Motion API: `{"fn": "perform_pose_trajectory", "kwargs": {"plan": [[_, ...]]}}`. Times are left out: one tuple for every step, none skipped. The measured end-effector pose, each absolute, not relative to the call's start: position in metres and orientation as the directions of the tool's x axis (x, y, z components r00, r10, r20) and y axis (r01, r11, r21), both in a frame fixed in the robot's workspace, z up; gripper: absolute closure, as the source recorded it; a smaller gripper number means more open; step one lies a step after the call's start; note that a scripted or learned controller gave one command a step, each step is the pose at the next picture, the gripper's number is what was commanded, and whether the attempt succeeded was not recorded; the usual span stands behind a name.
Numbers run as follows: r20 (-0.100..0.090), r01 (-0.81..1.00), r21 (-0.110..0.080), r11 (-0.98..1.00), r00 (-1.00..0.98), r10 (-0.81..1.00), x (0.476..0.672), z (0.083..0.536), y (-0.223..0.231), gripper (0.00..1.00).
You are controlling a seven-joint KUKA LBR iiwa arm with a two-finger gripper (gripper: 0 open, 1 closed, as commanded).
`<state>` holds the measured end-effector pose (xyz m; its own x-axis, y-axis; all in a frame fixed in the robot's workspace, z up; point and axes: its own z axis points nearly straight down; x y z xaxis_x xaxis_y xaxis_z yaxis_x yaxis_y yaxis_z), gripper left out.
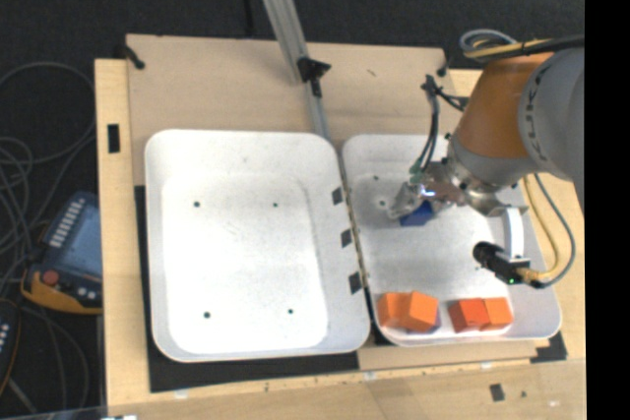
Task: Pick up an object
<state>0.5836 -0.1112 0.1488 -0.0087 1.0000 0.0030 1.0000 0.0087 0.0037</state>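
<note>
Blue block (418, 214) lies in the right bin (448, 261), in its upper half, directly under my gripper (411, 202). Whether I am open or clamped on it cannot be told from this angle. Step in hand, by my judgement: the grasp. Next move calls for a confirmed grip, then a straight lift. Left to right: the left bin (246, 241), then the right bin with two orange blocks (409, 310) (480, 313) at its near edge. Both bins rest on a wooden bench (217, 74). Cables (30, 152) lie on dark floor.
</note>
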Motion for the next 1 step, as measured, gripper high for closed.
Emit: {"fn": "perform_pose_trajectory", "kwargs": {"plan": [[0.002, 1.000, 0.007, 0.010, -0.010, 1.000, 0.5881, 0.2001, -0.0410, 1.00]]}}
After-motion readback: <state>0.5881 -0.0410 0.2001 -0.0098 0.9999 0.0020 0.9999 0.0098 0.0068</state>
